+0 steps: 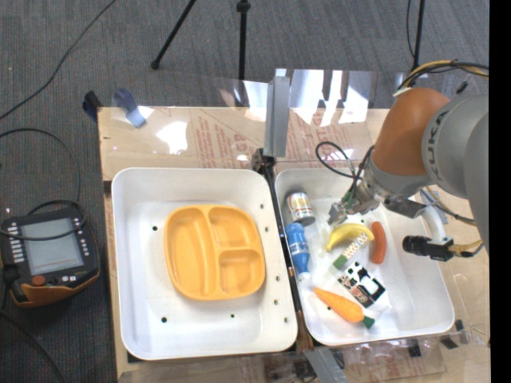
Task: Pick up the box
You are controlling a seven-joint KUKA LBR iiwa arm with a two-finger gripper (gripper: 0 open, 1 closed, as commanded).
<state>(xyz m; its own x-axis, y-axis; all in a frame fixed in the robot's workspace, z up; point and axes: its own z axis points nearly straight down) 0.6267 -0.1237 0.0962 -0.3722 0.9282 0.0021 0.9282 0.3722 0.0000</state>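
The hand hangs low over the right bin, just above the banana, likely placed for a descent. Whether it is open or closed I cannot tell, and nothing shows in its grip. The box lies below it, beyond the banana, beside the carrot.

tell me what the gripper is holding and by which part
Nothing visibly held: the gripper hovers just above the banana, while the box lies untouched further down the bin.
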